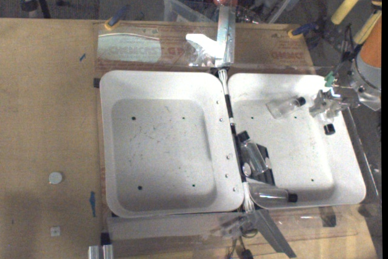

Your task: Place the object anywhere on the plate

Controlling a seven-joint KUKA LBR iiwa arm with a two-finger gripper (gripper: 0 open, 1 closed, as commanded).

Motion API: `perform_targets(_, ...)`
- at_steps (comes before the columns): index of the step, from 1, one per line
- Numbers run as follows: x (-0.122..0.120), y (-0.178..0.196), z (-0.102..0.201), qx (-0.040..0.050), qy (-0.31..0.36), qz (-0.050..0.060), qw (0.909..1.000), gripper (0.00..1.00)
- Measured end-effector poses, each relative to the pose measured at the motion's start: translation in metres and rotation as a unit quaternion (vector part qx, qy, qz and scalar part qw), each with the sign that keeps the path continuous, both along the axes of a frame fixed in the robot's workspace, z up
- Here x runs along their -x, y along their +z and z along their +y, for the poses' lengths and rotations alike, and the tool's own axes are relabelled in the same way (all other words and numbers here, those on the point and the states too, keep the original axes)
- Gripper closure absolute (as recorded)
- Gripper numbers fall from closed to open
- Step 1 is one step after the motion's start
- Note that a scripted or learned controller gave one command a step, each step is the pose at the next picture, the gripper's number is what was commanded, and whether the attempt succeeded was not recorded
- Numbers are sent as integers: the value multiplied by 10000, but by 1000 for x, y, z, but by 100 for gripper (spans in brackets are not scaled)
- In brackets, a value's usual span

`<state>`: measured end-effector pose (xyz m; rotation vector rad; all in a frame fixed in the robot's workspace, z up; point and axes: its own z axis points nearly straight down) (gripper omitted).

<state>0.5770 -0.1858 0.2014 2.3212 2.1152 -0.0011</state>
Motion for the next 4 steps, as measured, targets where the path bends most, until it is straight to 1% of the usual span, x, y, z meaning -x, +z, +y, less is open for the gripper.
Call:
perform_targets(1,-2,-43,84,-14,141,11,9999,100)
perform_targets(2,19,-17,135,-8,-1878,10,9822,100)
perform_targets(3,12,-15,240,-20,-1595,-23,9872,100)
perform_targets(4,50,-15,269,-18,-2161,-17,9764,100)
